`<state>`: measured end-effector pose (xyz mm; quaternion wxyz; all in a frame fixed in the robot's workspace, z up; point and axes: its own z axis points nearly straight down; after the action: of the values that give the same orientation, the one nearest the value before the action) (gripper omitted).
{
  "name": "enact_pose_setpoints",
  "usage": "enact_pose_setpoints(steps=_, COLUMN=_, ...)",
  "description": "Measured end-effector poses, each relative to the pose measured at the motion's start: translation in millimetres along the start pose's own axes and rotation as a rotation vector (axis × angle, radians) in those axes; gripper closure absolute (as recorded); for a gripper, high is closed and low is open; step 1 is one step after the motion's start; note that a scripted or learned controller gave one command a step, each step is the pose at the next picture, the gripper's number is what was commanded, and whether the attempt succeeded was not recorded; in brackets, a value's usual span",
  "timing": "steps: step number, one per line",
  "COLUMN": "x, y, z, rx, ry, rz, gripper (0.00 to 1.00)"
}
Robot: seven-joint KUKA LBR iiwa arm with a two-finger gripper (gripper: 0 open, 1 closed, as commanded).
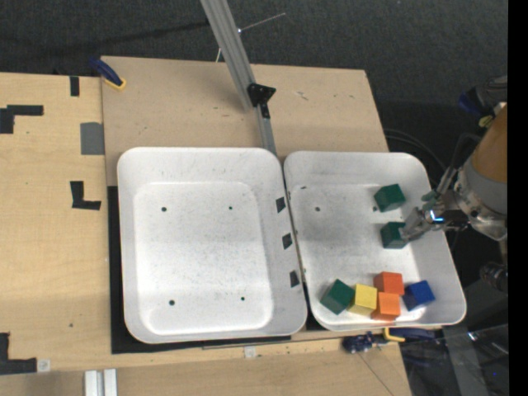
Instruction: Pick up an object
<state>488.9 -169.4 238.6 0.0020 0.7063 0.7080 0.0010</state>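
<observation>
Gripper (419, 221) is placed beside a green block (393, 236) in the right bin (346, 172); jaw state cannot be told. Jaws should be centred over the block before closing, clear of the bin wall.

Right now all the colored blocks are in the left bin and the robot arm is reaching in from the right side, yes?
Not quite. The camera view shows the blocks in the right bin, not the left one: two green blocks near the arm, and a green, yellow, orange and blue cluster along its near edge. The rest is right: the arm does reach in from the right side.
</observation>
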Motion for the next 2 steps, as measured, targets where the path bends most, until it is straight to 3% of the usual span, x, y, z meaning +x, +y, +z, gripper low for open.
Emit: enact_pose_setpoints(steps=2, x=93, y=19, z=6, rx=0.005, ry=0.003, rz=-0.004, gripper=1.0)
